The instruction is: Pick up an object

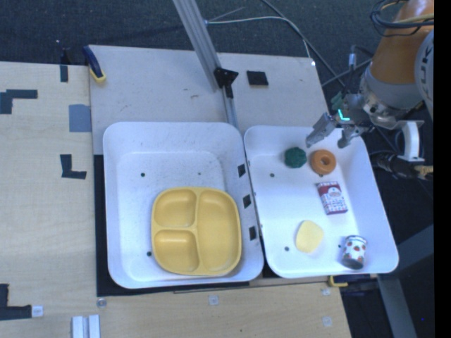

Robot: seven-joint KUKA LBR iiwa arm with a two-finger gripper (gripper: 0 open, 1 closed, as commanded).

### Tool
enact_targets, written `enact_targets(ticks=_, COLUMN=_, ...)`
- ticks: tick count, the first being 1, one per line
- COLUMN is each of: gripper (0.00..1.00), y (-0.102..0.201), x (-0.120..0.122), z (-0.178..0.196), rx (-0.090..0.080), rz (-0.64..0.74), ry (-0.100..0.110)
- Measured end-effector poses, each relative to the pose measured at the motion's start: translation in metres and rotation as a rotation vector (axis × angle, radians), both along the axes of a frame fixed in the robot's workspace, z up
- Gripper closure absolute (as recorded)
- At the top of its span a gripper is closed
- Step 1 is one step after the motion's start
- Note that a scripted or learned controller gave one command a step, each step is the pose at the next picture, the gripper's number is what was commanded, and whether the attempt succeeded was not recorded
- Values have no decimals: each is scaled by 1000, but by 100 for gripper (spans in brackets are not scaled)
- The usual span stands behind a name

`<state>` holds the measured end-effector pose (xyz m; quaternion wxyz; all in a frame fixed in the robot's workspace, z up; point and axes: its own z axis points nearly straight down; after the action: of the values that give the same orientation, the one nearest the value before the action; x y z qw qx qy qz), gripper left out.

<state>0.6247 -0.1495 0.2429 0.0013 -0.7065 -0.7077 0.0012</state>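
The right bin (278,255) holds a green ball-like object (295,158), an orange ring like a doughnut (323,162), a small red box (332,198), a pale yellow round piece (309,236) and a small white and red figure (353,251). My gripper (330,134) hovers over the far edge of that bin, just above the green object and the orange ring. Its two fingers stand apart with nothing between them.
A yellow divided plate (196,230) lies in the left bin (141,150). A slanted metal pole (204,37) rises behind the bins. Cables run over the dark floor at the top. A blue and yellow tool (94,65) lies at the bench's far left.
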Motion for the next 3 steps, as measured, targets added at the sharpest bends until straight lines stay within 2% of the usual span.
enact_targets(ticks=1, gripper=0, y=0, x=0, z=1, rx=0, rz=0, ry=-2)
enact_targets(ticks=2, gripper=0, y=-6, x=4, z=-59, rx=-1, rz=-1, ry=4)
enact_targets(ticks=3, gripper=0, y=-8, x=-3, z=-105, rx=-1, rz=-1, ry=3)
